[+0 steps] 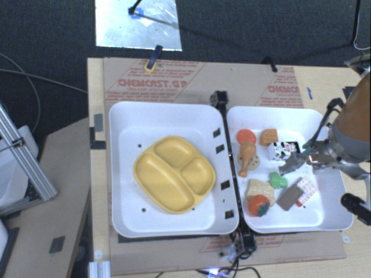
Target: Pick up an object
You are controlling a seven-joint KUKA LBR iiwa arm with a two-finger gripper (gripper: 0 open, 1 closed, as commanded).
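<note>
From my feed I see the arm (353, 126) reaching in from the right over the right bin (316, 222), its gripper (295, 160) low among the toys there. I cannot tell how the gripper is set; the tip is a dark blur against the bin floor. Its tip lies just right of the black-and-white cow toy (282, 149), close enough that I cannot tell whether they touch. Just near of the tip sits a small green piece (279, 181), and right of that a grey block (290, 197) beside a white-and-red wrapper (307, 190). Farther left in the same bin I see a chicken drumstick (248, 158) with a red tomato (246, 136) at its far end, and an orange bread piece (268, 136) next to the tomato. At the near left corner are a tan cracker (259, 188) and a red-and-green fruit (258, 205), touching. The left bin (124, 213) carries a yellow divided plate (174, 174). Both bins rest on the counter (191, 77).
</note>
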